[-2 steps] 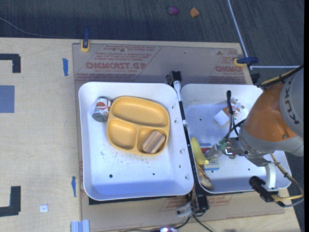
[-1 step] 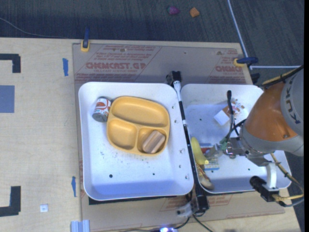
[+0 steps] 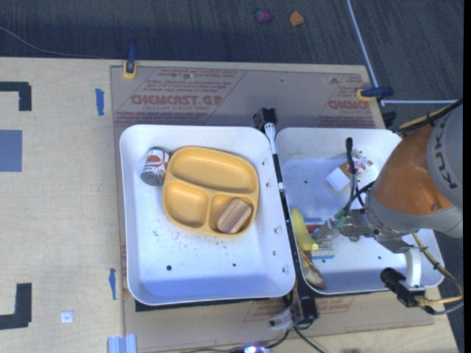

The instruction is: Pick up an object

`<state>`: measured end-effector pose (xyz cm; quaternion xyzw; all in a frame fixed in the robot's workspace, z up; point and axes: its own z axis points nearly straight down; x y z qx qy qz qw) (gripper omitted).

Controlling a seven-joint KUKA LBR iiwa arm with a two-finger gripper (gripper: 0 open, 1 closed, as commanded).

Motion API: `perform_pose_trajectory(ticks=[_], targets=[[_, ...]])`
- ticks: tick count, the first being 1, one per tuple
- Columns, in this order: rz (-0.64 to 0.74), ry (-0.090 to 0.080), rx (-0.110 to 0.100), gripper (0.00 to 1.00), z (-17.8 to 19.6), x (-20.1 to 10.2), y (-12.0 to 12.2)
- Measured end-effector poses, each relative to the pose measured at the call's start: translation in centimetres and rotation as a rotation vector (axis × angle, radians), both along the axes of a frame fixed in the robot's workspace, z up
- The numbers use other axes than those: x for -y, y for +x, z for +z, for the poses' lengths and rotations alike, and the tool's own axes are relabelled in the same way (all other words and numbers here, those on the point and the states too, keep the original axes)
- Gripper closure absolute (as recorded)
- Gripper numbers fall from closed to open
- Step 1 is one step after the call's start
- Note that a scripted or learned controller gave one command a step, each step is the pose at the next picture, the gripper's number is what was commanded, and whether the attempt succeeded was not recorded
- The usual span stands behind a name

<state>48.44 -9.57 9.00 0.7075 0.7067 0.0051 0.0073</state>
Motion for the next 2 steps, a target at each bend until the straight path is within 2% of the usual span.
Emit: perform_pose_trajectory(ticks=[2], targets=[[-0.001, -0.002, 0.0, 0.0, -0.01, -0.11, -0.01]])
